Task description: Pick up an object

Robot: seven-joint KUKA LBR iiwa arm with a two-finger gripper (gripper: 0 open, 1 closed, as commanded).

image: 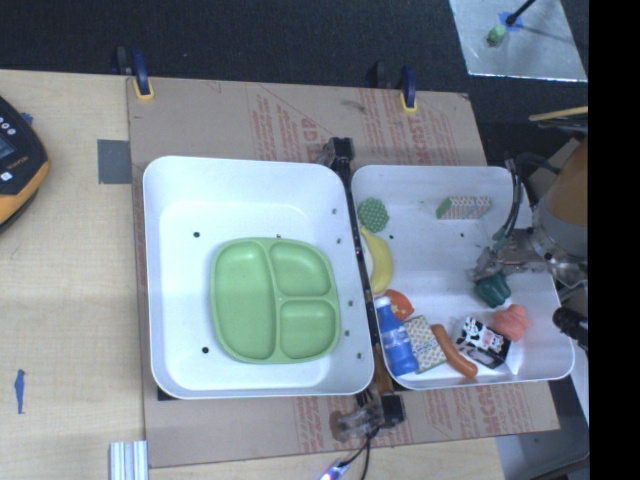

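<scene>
We list, taking the right bin point(430, 183) as landmark: in its near corner a glossy blue bottle point(394, 339), a smooth orange sausage point(455, 352) and a black-and-white cow toy point(486, 340); a yellow banana point(379, 258) at its left wall. The gripper point(497, 268) reaches over its right side onto a dark teal object point(492, 290); its grasp we cannot tell. Left bin point(170, 268): a matte green divided plate point(272, 300).

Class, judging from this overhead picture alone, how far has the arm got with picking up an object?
Done: the gripper has reached the right bin and sits at the dark teal object. In hand: nothing visibly; a grasp can't be confirmed. Left: gripping and lifting. The banana, blue bottle and cow toy lie untouched.
</scene>
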